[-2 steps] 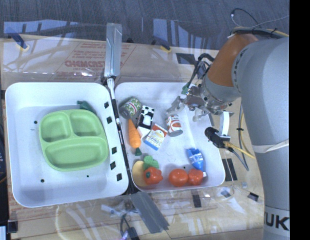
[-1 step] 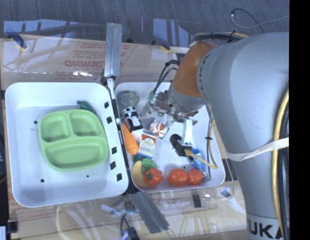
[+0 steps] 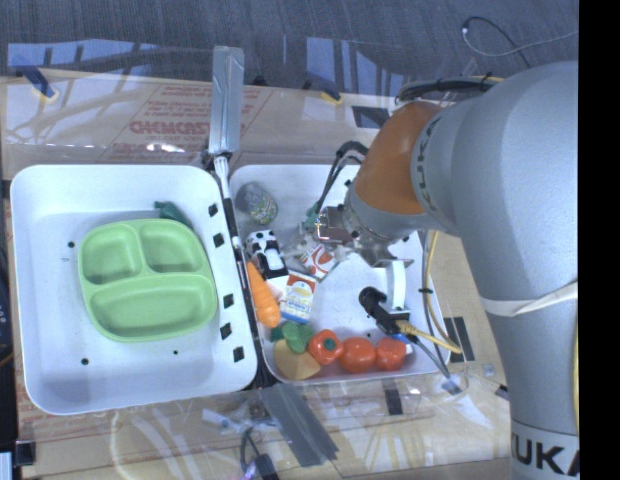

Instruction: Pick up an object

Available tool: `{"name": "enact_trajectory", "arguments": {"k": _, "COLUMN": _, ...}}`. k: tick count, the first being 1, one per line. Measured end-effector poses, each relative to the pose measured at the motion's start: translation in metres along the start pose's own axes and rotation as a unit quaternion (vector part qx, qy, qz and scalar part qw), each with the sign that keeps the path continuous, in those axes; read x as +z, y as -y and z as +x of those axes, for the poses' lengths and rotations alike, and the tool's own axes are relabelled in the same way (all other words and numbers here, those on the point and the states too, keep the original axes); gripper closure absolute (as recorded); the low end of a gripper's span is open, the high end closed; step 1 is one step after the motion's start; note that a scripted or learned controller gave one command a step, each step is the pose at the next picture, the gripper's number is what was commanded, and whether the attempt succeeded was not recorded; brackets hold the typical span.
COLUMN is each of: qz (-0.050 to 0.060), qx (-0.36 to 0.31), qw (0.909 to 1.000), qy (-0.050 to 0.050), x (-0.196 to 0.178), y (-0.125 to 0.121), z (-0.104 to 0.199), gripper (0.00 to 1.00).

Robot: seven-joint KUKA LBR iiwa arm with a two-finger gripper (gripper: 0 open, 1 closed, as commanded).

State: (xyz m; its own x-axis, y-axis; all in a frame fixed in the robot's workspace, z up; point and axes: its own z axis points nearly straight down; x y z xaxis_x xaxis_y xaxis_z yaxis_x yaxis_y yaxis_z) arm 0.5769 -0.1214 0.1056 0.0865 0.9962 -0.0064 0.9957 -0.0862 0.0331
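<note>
We see the arm leaning low over the right bin, its gripper buried among the toys at the bin's middle, so we cannot tell its state. The likely targets lie close by: a carton, a carrot along the divider, tomatoes at the near wall. The left bin holds a green tray.
</note>
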Motion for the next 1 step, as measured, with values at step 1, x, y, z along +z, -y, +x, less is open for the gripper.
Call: {"name": "enact_trajectory", "arguments": {"k": 1, "qz": 0.003, "qx": -0.003, "qw": 1.0, "qy": -0.001, "x": -0.0081, "y": 0.0008, "z": 0.0011, "gripper": 1.0}}
